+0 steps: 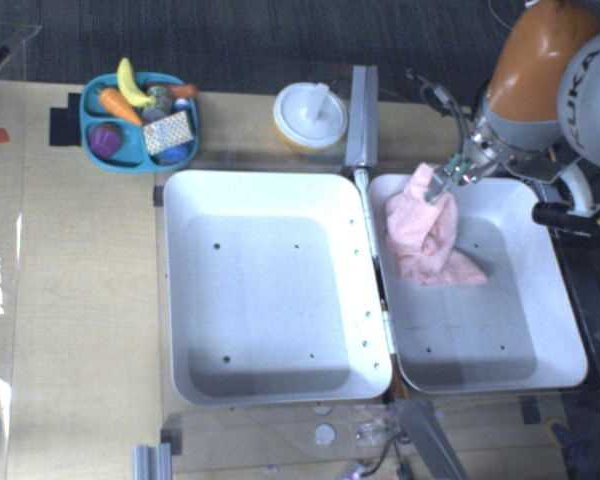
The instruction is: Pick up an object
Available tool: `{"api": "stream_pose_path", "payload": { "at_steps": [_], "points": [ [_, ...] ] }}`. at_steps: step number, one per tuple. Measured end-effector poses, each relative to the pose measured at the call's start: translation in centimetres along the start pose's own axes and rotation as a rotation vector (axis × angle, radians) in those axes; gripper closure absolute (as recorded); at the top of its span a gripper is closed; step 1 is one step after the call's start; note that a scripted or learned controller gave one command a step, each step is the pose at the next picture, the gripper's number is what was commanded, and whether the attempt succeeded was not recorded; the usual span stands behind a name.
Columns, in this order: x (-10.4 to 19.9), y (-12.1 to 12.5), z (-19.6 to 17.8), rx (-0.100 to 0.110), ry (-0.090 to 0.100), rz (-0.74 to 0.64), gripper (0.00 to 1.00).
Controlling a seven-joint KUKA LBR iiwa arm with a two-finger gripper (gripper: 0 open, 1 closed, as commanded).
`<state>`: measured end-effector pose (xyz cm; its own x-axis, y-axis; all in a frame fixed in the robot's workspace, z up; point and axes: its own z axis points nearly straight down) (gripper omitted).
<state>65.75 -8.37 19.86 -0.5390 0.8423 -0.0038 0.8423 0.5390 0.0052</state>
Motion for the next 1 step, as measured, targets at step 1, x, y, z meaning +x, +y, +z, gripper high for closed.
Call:
{"api": "stream_pose_path", "payload": {
  "at_steps": [1],
  "points": [
    [2.08, 0.68, 1.13, -0.002, 0.000, 0.170, 1.00]
  ]
}}
